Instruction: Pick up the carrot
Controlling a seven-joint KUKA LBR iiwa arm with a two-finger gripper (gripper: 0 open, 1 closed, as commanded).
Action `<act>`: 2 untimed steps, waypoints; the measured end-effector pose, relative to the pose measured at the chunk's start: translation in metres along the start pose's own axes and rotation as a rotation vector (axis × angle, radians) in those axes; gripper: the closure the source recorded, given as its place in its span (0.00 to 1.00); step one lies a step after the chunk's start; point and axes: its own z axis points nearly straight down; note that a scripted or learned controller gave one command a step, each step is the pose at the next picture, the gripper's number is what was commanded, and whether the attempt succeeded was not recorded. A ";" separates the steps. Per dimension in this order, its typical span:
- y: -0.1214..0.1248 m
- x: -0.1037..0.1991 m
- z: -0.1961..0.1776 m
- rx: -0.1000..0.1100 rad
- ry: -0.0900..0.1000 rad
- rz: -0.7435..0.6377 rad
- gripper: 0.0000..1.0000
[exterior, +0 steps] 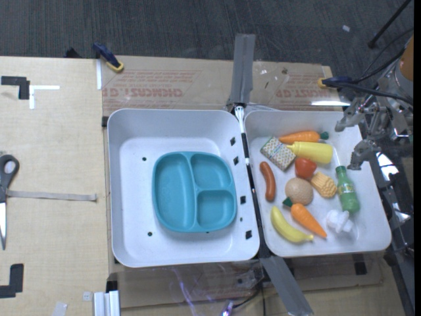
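Note:
Two carrots lie in the right bin [378, 242]. One carrot [299, 137] rests near the bin's far wall, its green top pointing right. The other carrot [309, 220] lies near the front, between a banana [289, 228] and a white piece [339, 222]. My gripper [350, 142] hovers over the right bin's far right corner, open, with nothing between its fingers. It is to the right of the far carrot and apart from it.
Also in the right bin are a yellow bottle [314, 152], a speckled block [277, 153], a tomato [304, 168], a sausage [268, 180], a potato [299, 191] and a green bottle [346, 189]. The left bin [125, 176] holds a teal divided plate [166, 196].

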 end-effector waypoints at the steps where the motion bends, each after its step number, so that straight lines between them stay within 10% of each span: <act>1: 0.038 0.039 0.177 0.000 -0.007 -0.001 0.00; 2: 0.036 0.036 0.166 0.005 -0.012 -0.003 1.00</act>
